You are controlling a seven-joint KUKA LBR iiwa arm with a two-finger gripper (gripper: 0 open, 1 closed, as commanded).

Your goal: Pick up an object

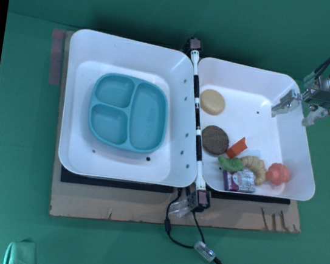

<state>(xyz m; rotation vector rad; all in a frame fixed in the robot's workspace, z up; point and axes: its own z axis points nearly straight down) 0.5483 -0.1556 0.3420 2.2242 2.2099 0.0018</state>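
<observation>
My gripper hangs open over the right edge of the right bin, its two fingers spread and nothing between them. Below and left of it, in that bin, lie a tan round biscuit, a dark brown patty, an orange carrot piece, a green vegetable, a yellow croissant-like piece, a red-orange tomato and a small purple carton. All of them rest on the bin floor, apart from the gripper.
The left bin holds a teal divided plate. A black-and-white rod runs along the seam between the bins. Cables trail off the cardboard base at the front.
</observation>
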